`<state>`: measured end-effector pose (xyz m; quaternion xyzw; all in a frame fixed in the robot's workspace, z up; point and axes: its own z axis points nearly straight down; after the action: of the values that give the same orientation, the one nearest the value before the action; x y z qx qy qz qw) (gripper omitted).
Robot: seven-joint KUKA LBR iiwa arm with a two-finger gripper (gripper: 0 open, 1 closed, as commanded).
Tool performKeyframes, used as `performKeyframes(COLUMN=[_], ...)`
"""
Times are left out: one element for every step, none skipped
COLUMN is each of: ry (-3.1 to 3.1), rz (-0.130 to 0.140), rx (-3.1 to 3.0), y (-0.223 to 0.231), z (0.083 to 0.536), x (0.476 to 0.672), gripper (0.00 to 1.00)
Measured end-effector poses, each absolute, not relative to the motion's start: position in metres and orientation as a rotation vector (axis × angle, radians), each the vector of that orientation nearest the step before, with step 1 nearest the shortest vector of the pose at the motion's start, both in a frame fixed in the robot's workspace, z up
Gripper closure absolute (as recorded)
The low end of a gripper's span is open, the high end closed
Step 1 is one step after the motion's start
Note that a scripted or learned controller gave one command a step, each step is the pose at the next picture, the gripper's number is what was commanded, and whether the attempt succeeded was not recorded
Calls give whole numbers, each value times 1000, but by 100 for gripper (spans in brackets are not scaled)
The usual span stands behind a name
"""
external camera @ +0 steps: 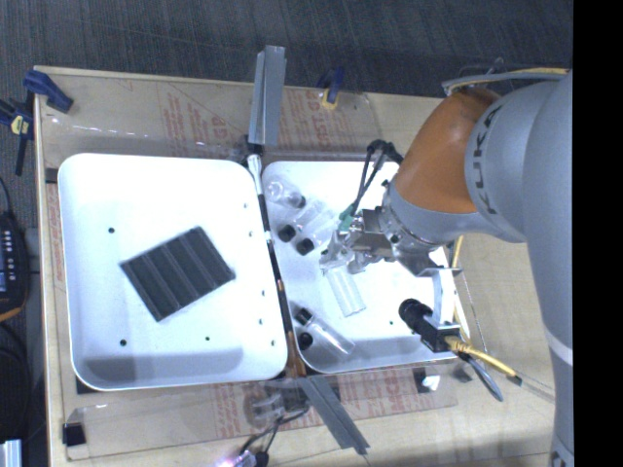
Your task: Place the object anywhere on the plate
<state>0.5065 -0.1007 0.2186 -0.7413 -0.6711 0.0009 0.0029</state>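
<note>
A dark grey ribbed plate point(177, 271) lies flat and askew in the middle of the left bin point(88, 178). My gripper point(341, 253) hangs low over the middle of the right bin point(384, 343). A clear plastic tube point(348, 294) lies just in front of the gripper, its upper end right at the gripper's tip. Whether the gripper touches or holds it is not visible. The arm's orange band point(438, 168) and grey body cover the right bin's right side.
Clear bottles with black caps point(297, 224) lie at the right bin's back left. Another clear piece with black caps point(313, 329) lies at its front left corner. A raised rim point(273, 270) divides the two bins. Blue clamps point(44, 88) sit at the bench's back edge.
</note>
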Motion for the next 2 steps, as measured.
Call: performKeyframes(ry=[-2041, -1559], rz=[3, 5], rx=[-2384, -2724], y=[-54, 56], z=[234, 275], x=[565, 636], gripper=[100, 100])
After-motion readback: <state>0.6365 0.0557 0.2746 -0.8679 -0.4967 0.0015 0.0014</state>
